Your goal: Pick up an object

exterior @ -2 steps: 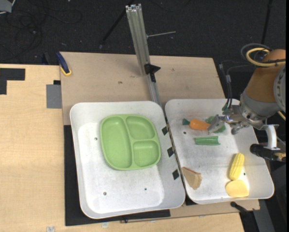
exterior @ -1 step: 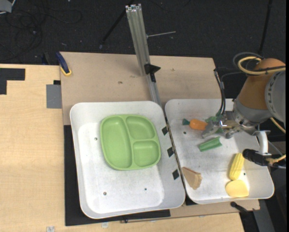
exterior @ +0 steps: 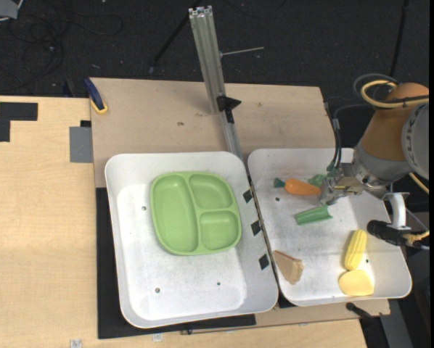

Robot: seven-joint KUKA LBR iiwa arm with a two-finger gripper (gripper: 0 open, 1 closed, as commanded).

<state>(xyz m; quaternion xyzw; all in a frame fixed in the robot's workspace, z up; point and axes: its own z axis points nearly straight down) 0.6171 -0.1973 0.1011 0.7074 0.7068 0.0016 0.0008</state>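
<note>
The right bin (exterior: 315,246) holds an orange carrot (exterior: 301,188) with a green tip, a green stick-shaped piece (exterior: 313,215), a yellow corn cob (exterior: 355,247), a pale yellow lump (exterior: 355,283) and a brown wedge (exterior: 289,267). My gripper (exterior: 331,193) is low in this bin's far right part. It stands right at the carrot's right end and just above the green piece's right end. Whether it touches either one is hidden by the wrist.
A green divided plate (exterior: 195,212) lies in the left bin (exterior: 133,267). A metal post (exterior: 210,71) rises behind the gap between the two bins. The arm (exterior: 387,136) comes in over the right bin's far right corner.
</note>
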